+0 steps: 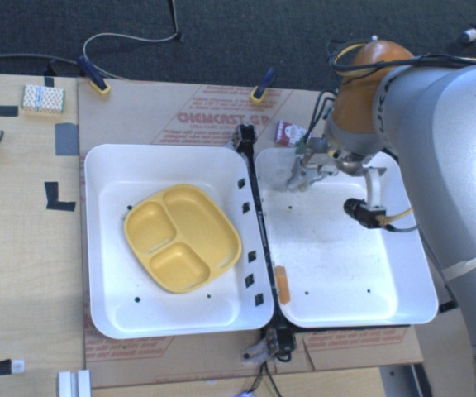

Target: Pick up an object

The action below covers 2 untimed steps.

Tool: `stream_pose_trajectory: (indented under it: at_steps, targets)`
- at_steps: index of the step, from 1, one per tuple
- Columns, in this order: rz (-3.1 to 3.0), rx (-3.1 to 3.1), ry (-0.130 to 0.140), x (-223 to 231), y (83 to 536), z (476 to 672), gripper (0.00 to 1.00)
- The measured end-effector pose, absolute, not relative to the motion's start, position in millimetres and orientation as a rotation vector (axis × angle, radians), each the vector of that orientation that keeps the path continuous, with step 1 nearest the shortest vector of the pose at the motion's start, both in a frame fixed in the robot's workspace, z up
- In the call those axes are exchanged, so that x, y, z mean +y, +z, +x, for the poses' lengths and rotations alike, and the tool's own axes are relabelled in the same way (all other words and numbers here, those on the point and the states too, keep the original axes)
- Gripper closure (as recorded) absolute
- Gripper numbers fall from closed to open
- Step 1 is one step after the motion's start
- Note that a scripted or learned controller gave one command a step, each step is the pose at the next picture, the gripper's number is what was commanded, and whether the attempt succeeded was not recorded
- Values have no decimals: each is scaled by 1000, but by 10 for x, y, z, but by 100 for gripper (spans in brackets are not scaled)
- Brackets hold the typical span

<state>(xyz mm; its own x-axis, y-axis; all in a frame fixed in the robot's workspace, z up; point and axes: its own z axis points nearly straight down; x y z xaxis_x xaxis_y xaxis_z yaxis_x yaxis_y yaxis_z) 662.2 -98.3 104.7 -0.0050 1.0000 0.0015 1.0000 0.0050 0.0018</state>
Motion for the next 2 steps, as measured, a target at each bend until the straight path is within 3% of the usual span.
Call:
stream_pose_trajectory:
  at_steps: [1,2]
  targets:
    - [2216,2227,3,-984,1046,6621,0]
    - [2216,2229,4,-975,1139,6622,100]
